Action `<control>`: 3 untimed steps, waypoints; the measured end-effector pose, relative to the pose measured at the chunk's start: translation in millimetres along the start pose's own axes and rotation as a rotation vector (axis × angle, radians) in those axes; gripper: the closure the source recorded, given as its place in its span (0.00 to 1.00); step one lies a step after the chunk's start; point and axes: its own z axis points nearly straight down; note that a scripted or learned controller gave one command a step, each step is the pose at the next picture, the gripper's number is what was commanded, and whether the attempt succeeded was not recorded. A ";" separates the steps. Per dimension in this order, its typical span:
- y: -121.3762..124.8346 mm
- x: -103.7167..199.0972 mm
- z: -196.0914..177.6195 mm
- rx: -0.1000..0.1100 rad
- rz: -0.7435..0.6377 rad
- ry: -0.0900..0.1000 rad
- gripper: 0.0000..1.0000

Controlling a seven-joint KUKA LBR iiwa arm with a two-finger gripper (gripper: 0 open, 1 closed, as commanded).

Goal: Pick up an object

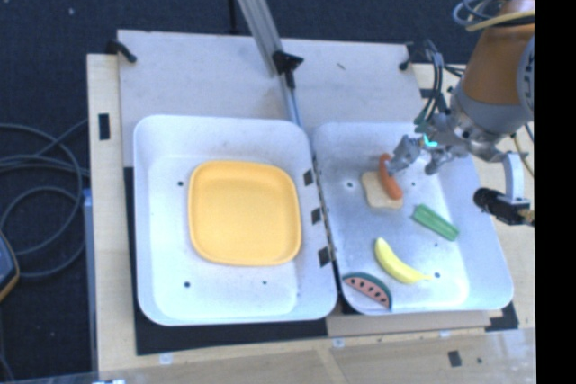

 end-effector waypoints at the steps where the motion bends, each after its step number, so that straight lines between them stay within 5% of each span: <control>1: 0.0 0.0 0.0 0.000 0.000 0.000 0.00; 3: 2.3 -6.1 109.0 0.004 0.001 0.000 0.00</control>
